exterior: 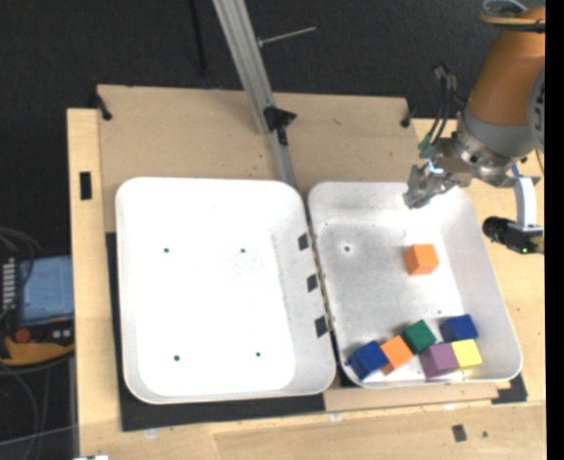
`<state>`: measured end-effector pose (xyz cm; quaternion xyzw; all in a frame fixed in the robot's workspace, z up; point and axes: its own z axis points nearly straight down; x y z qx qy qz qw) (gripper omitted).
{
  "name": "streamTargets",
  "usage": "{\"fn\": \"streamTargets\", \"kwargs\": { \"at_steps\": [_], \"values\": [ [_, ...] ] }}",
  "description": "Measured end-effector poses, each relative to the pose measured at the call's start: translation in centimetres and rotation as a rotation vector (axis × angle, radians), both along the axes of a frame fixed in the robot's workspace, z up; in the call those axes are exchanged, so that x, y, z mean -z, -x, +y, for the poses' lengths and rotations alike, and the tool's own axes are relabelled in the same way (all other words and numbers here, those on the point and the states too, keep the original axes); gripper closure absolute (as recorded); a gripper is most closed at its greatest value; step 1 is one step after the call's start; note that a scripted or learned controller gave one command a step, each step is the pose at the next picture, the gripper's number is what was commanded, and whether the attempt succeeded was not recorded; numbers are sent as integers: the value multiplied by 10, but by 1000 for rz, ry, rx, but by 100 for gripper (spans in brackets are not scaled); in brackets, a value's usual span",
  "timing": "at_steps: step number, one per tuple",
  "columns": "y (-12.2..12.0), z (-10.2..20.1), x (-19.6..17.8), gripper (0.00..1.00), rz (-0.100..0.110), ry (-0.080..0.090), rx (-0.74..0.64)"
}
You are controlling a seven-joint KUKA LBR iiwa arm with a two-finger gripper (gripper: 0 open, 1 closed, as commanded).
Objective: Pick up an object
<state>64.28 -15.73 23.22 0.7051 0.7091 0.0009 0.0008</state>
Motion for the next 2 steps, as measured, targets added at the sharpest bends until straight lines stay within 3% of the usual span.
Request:
{"fn": "streamTargets", "kwargs": {
  "at_steps": [1, 2],
  "values": [
    [27, 44, 1, 100, 3, 0, 1],
    [37, 87, 5, 100, 3, -1, 0]
  ]
}}
